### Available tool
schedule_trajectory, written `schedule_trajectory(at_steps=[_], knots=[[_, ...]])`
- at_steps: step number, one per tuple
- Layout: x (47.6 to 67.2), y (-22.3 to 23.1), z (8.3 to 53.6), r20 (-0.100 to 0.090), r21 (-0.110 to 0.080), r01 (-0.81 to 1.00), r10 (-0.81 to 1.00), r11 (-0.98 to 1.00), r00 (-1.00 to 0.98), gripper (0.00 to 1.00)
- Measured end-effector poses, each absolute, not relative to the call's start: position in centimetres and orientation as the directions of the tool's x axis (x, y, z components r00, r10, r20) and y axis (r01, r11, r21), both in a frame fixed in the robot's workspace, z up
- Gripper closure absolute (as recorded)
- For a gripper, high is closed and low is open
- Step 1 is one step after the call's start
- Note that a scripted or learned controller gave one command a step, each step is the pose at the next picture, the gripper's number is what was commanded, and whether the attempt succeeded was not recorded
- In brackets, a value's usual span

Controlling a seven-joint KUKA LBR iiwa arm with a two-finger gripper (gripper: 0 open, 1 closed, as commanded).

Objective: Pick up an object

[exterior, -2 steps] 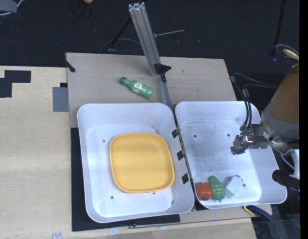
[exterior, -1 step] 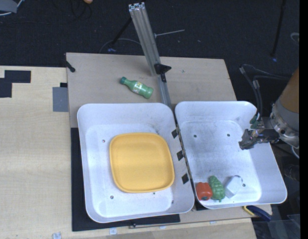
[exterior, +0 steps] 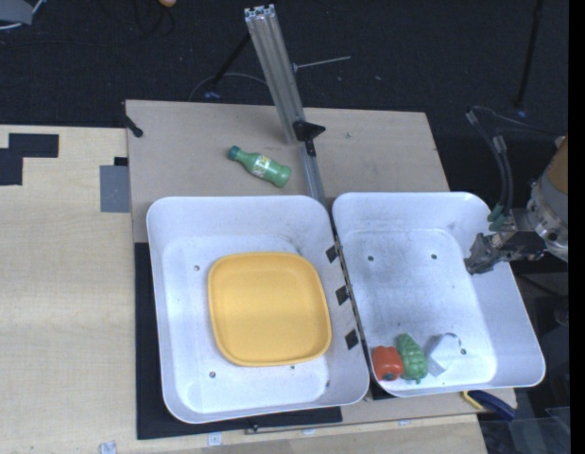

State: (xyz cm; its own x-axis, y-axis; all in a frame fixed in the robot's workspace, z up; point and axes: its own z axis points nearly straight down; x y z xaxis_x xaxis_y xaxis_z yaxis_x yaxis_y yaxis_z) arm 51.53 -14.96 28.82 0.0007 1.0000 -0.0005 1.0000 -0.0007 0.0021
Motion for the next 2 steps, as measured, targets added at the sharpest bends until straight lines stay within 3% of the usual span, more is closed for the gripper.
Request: schedule_trajectory(at_steps=[2], knots=[[56.4, -5.1, 26.9, 0.001, -0.002, 1.0, 1.0, 0.004, -0.004, 1.0]])
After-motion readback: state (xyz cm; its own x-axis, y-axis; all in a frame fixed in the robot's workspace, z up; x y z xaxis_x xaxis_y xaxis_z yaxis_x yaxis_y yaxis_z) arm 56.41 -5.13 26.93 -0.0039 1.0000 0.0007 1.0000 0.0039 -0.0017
